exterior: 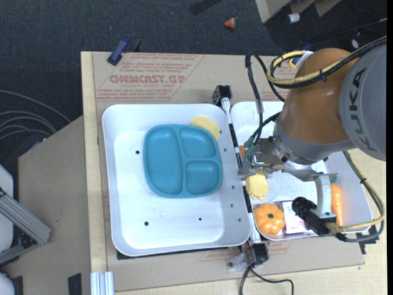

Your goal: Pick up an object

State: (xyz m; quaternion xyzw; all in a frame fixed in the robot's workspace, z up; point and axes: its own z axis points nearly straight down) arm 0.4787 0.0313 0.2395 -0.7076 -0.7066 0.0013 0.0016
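Your gripper (256, 169) is hovering right of centre, fingers closing around a pale yellow corn cob (258, 185).

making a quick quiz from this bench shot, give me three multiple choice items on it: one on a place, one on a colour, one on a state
1. Where does the divided tray lie?
A. left bin
B. right bin
C. on the floor

2. What colour is the small pumpkin?
A. green
B. orange
C. purple

3. How does the corn cob stand with the claw?
A. far off in the other bin
B. right below it in the right bin
C. on the tray

Key: 1 A, the tray sits inside the left bin. 2 B, it is plainly orange. 3 B, the cob lies just under the claw.
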